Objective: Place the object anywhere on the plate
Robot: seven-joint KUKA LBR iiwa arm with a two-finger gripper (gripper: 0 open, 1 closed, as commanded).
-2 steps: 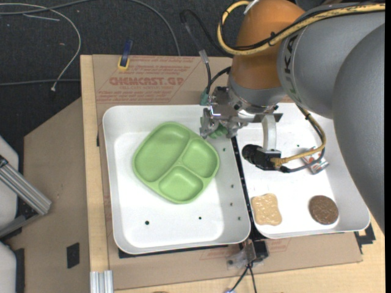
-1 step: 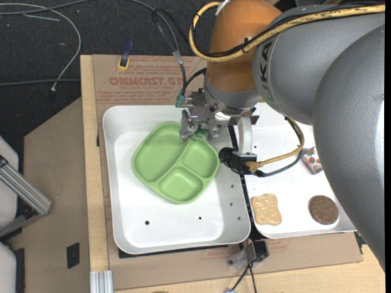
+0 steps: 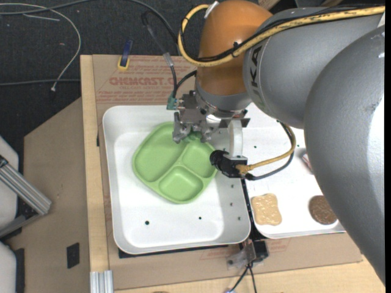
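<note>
A light green divided plate [image 3: 174, 163] with three compartments lies in the left white bin [image 3: 122, 182]. My gripper [image 3: 192, 132] hangs over the plate's far right rim, under the orange band of the arm. The grey wrist hides what lies below it. A tan waffle-shaped biscuit [image 3: 267, 209] and a round brown biscuit [image 3: 321, 210] lie in the right bin [image 3: 287, 229], near its front edge.
A black cable connector [image 3: 227, 162] with a yellow cable dangles at the plate's right edge, over the wall between the bins. The big grey arm covers most of the right bin. Cardboard lines the bench around both bins.
</note>
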